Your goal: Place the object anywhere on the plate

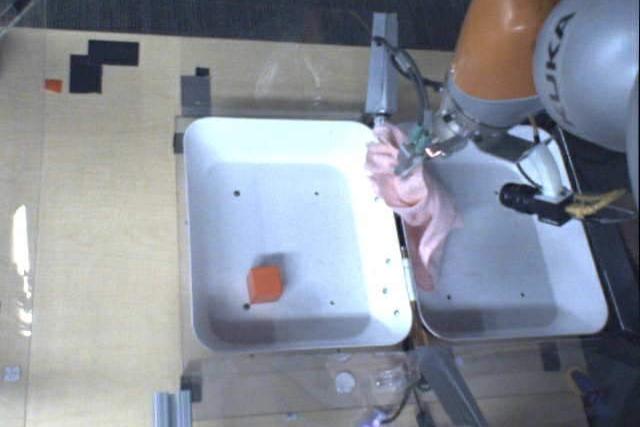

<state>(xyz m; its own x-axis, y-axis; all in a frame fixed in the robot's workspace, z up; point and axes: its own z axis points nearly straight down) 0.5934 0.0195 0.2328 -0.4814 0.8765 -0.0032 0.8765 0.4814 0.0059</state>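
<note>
A pink cloth (418, 210) hangs bunched over the divider between the two white bins, with its lower end trailing into the right bin (520, 295). My gripper (413, 155) is at the cloth's upper end, near the left bin's back right corner, and is shut on a fold of the fabric. The grey arm with its orange band (505, 25) reaches in from the upper right above it. A small orange block (265, 284) lies on the floor of the left bin (290, 175), toward the front left and far from the gripper.
A metal post (380, 65) stands just behind the bins at the divider. A black cable fitting (530, 200) on the arm hangs over the right bin. Black markers (100, 63) and a small orange square (52, 86) lie on the bench at the far left.
</note>
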